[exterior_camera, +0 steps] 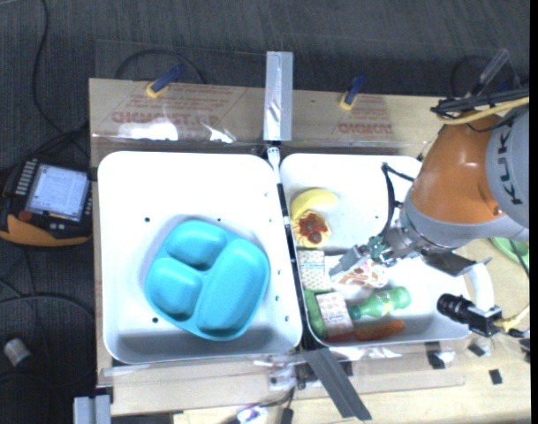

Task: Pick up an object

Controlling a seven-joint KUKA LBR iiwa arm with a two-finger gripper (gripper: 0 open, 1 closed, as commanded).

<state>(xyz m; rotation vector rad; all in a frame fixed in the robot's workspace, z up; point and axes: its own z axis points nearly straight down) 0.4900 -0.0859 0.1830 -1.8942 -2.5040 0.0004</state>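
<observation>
gripper (367, 256) low in the right bin (375, 170), over a red-and-white packet (364, 276); can't tell its state. green bottle (379, 304) just beside, banana (313, 201) further back. blue divided tray (207, 276) in left bin (127, 184).

Two shallow white bins: left bin (118, 237), right bin (375, 179). One blue divided tray (207, 276) in frame's lower left-centre. One yellow banana (313, 201), upper middle. One red-topped item (312, 228) just below. Two small printed packets (311, 268) (332, 307). One green bottle (379, 304). One red-brown stick (375, 329), lower right. One white-and-orange wrapper (361, 276).
</observation>
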